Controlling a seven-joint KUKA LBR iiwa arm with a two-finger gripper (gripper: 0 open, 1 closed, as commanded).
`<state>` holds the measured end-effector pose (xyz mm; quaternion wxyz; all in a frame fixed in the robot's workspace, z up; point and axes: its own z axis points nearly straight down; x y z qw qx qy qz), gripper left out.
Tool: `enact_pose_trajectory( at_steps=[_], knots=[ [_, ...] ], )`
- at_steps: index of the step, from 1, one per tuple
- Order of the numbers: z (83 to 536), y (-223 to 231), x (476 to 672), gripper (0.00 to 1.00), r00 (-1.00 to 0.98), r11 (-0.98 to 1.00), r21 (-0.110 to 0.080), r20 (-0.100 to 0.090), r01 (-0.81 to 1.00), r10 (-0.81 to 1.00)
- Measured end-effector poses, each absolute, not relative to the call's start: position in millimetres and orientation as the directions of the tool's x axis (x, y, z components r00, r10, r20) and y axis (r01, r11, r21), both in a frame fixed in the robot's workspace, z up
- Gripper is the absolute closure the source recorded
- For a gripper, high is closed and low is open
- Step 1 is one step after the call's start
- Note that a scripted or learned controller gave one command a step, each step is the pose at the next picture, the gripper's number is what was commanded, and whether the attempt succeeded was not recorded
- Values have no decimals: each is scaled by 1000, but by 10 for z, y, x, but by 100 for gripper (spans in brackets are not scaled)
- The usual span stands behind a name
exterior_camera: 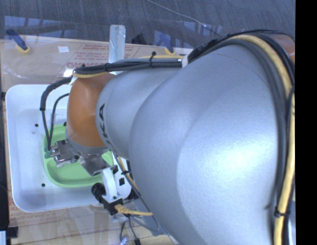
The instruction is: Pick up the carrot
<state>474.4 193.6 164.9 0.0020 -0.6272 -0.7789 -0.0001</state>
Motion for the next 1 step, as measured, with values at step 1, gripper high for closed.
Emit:
enact_pose_trajectory(
  at_steps=[1],
  knots=[
    [1918,273,4768,100,-52,52,-1,-3,999,999]
  ],
)
